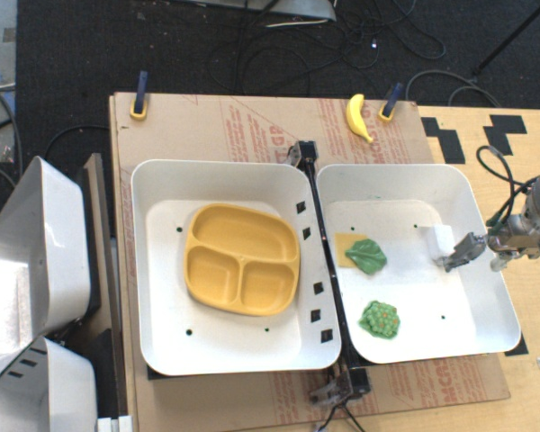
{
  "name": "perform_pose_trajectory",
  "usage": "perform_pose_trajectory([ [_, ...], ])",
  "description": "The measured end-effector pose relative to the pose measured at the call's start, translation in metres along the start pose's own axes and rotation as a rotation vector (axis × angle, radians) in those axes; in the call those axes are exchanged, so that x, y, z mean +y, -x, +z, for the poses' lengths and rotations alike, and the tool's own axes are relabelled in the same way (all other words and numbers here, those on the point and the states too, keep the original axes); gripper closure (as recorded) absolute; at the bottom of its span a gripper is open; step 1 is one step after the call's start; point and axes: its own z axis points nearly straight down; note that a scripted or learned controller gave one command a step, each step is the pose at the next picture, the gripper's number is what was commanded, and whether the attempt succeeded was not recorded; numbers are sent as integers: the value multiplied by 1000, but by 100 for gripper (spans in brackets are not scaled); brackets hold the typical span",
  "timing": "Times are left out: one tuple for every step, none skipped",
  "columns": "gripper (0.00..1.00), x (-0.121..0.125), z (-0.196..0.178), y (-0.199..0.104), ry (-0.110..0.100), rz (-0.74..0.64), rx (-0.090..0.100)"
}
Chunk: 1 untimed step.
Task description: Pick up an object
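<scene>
The right bin (486, 313) holds a green leafy piece (368, 256) lying on a flat yellow slip (344, 248), and a round knobbly green piece (380, 319) nearer the front. A small white block (439, 238) lies by the bin's right side. My gripper (459, 252) reaches in over the right rim, its tip just beside and below the white block. Whether it touches the block I cannot tell. The green pieces lie well to its left.
The left bin (153, 241) bears a yellow divided plate (242, 258). A yellow banana (359, 117) lies on the cardboard behind the right bin, next to a blue clamp (391, 100). A black divider (322, 241) runs between the bins. White tubs (31, 250) stand at the far left.
</scene>
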Motion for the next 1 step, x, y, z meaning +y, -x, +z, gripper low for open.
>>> perform_pose_trajectory([
  [0, 3, -7, -1, 13, -5, -4],
])
